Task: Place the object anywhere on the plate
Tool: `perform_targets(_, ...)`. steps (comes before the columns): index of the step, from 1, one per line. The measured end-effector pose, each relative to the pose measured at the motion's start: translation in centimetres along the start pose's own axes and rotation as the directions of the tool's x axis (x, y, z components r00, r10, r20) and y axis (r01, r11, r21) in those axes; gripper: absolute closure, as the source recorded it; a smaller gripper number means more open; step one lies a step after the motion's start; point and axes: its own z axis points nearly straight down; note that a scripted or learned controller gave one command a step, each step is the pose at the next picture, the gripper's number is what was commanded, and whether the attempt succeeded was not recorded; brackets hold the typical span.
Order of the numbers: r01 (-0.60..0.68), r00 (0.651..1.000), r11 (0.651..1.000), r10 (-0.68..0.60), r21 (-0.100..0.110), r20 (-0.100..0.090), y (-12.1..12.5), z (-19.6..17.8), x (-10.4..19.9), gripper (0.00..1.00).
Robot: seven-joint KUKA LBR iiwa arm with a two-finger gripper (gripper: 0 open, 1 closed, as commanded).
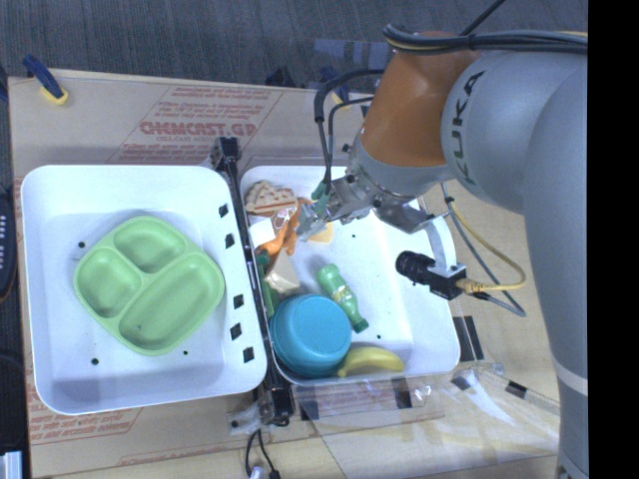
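Grey arm sits nearest the lens, reaching in over the right bin. Left to right: green divided plate lies alone in the left bin, all compartments bare, so it looks ready to receive. Right bin holds a sandwich-like piece, orange item, green bottle, blue bowl, banana. Gripper hovers by the orange item; claw state cannot be told; target apparently the orange item, not yet on the plate.

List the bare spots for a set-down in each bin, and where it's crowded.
Left bin: the green plate's three compartments are bare, as is the white floor around it. Right bin: bare floor right of the green bottle. Crowded along its left side: blue bowl, banana, sandwich.
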Motion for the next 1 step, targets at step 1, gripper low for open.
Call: perform_targets(1,-0.003,1.0,1.0,0.003,0.002,0.001,-0.1,0.09,-0.18,0.0)
